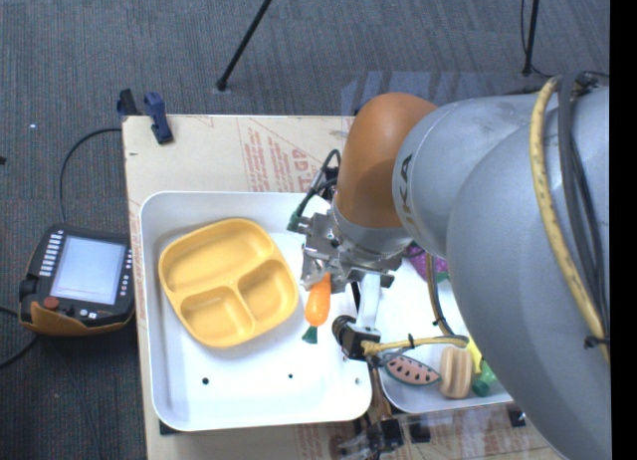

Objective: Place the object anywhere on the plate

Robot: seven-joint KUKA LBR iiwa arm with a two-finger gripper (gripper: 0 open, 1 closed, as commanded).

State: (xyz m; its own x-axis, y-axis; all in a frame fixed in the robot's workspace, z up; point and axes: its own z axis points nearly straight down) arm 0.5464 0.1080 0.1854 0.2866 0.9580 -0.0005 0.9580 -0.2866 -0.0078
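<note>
Gripper (320, 284) seems closed on a smooth orange carrot (317, 303) beside the glossy yellow three-compartment plate (227, 281).

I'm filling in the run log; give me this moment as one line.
phase: carry | gripper: shut on toy carrot | carrot: over left bin, beside yellow plate, not on it | placed: no

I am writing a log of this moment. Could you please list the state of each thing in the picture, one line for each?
Yellow plate: lies in the left bin, its three compartments bare.
Toy carrot: hangs at the gripper, upright, green end down, just beside the plate's right rim.
Watermelon slice: lies flat in the right bin.
Pendant: on the floor, screen lit.
</note>
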